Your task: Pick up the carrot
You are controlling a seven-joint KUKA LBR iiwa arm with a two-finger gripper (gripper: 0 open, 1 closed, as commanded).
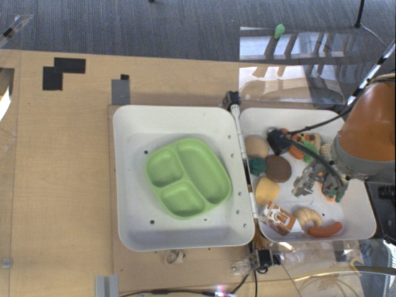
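Camera view: I take the brown oval lump [278,168] in the right bin [291,119] as my mark. The gripper [304,187] hangs just to the right of the lump and a little nearer the camera, low over the bin floor. From here I cannot tell whether it is clenched, loose or grasping anything. The grey arm with its orange band [371,125] bulks over that side of the bin.

An orange piece with a green end, which I take for the carrot [334,193], lies further right of the lump, just beyond the gripper. It is partly covered by the wrist, and I cannot tell whether the two touch.

The lump is crowded about. A tan potato-shaped thing [257,146] sits up and left of it, close against it. A dark green piece [257,164] is just left of it, and a yellow block [267,190] just below and left. An orange-and-white box [277,218] lies straight below. A croissant [307,215] is below and to the right, with a red sausage [325,229] beyond it by the rim. A speckled orange thing [307,143] lies up and right of the lump.

Well to the left of the lump, the left bin [130,141] holds a green divided plate [189,177].
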